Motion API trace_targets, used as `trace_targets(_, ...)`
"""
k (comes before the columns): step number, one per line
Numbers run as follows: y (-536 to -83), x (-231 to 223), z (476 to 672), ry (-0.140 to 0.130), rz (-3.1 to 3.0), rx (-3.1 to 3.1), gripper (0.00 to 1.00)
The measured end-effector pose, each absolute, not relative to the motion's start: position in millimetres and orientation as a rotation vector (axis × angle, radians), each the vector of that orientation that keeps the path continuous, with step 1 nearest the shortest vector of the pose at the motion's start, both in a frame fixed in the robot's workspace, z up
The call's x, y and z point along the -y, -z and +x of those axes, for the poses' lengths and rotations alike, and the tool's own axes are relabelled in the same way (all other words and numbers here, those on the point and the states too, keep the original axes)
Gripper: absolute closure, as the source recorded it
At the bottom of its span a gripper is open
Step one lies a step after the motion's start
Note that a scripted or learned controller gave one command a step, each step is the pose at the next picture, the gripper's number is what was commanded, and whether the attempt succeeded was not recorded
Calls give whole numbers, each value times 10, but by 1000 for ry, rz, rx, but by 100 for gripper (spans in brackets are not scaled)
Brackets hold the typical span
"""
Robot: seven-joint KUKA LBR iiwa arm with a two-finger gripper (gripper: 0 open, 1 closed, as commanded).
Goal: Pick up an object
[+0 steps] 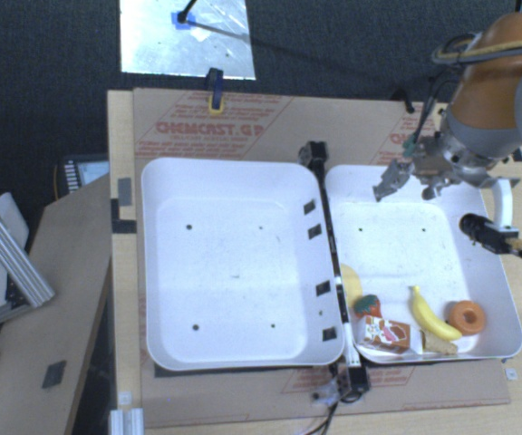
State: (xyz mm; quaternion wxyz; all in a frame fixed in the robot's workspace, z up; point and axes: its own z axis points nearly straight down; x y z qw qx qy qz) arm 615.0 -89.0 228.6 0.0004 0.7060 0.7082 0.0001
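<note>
Apparently yellow, curved banana

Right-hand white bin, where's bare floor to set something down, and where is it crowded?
The shallow white right bin has bare floor across its far and middle parts, beneath the two-finger gripper. Its near edge is crowded: yellow banana, orange ring-shaped toy, red-and-white packet.

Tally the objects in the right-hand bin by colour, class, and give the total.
Yellow: 2, the banana and a yellow piece by the divider
Orange: 1, the ring
Red and white: 1, the packet
Red and green: 1, the small item
Total: 5
</note>
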Motion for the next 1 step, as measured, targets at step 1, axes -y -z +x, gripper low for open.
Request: trace_targets(1, -1826, 387, 6578, -4, 2210, -2231, 0)
